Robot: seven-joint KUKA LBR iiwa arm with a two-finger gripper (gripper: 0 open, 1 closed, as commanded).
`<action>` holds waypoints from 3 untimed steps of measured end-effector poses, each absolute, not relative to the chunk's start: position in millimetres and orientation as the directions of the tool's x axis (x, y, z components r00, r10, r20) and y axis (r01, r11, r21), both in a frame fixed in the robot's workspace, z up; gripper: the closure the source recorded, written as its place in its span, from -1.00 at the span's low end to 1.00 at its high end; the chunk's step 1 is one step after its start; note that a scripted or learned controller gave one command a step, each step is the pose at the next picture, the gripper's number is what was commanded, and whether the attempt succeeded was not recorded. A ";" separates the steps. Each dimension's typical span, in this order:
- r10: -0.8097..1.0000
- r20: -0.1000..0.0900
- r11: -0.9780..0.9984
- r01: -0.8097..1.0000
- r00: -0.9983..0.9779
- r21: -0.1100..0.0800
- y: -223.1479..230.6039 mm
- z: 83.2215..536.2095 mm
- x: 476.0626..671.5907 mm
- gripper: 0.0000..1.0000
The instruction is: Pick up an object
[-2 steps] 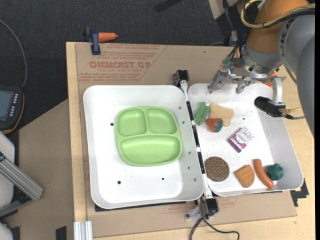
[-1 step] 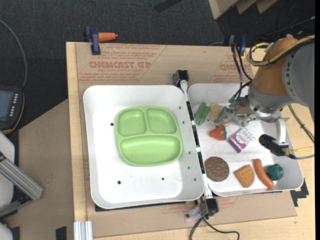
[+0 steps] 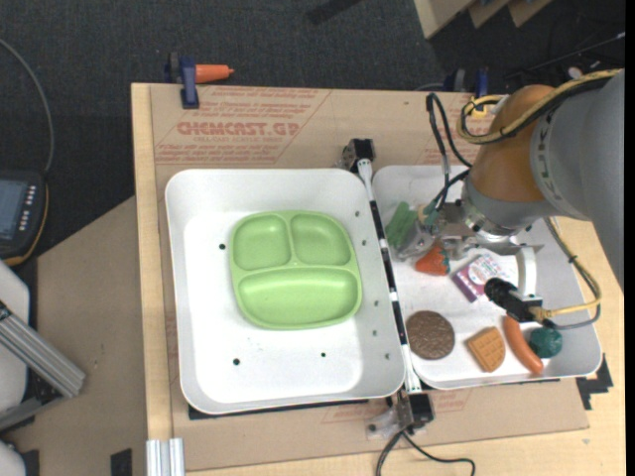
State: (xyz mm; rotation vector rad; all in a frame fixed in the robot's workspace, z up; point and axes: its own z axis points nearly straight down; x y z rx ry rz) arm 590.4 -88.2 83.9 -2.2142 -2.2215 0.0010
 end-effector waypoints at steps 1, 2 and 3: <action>1.000 -0.002 -0.004 1.000 0.004 0.001 -131.9 84.7 588.7 -1.00; 1.000 0.003 0.001 1.000 -0.001 -0.005 -96.8 84.3 551.6 -1.00; 1.000 0.002 -0.002 1.000 0.002 -0.003 -93.3 84.4 537.4 -1.00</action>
